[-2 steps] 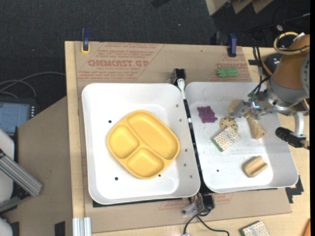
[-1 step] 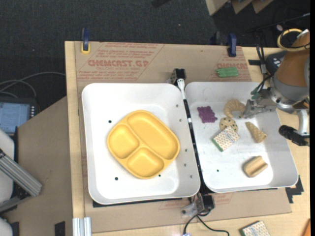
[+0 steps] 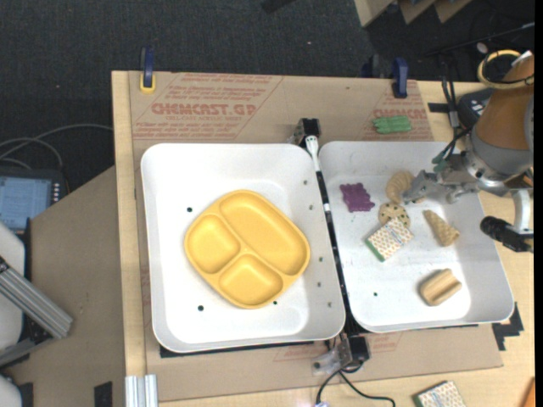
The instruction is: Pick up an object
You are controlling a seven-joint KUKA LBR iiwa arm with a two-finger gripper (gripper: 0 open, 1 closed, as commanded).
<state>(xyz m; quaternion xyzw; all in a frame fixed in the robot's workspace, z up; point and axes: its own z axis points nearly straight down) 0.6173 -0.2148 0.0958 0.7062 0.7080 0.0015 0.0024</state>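
the gripper [image 3: 414, 192] is seen low over the right bin [image 3: 475, 308], its tip just beside a tan biscuit-like piece [image 3: 399, 182]; whether it is released or clenched cannot be told. nearby are arranged a purple piece [image 3: 356, 197], a perforated cracker [image 3: 394, 214], a patterned green-white block [image 3: 389, 240], a ridged cone [image 3: 441, 226] and a tan cylinder [image 3: 439, 287]. a yellow divided tray [image 3: 246, 248] is held in the left bin [image 3: 170, 185].

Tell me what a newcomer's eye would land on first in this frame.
The bright yellow divided plate dominates, lying in the middle of the left bin. Next, the small items scattered in the right bin, a purple piece among them, with the gripper reaching in over that bin's upper right.
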